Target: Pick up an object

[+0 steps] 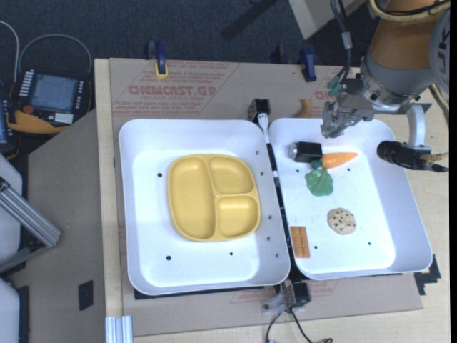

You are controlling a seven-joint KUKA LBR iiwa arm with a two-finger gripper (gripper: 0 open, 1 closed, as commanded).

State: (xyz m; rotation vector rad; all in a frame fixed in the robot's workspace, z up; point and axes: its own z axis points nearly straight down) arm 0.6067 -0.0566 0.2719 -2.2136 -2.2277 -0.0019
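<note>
The gripper (334, 127) hovers above the right bin (400, 213), just behind the carrot (340, 160); I cannot tell its state. A clean pick probably means descending straight, centred on one item. That bin holds one carrot, one cookie (342, 221) and one black marker (307, 151); the left bin (143, 191) holds one yellow tray (213, 196)

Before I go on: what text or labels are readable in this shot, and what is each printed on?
"CHEMCAST GP": large red print on the brown board behind the bins; the last letters are uncertain.
Smaller red lines under it: too blurred to read.
Handheld pendant screen at the far left: lit, too small to read.
</note>
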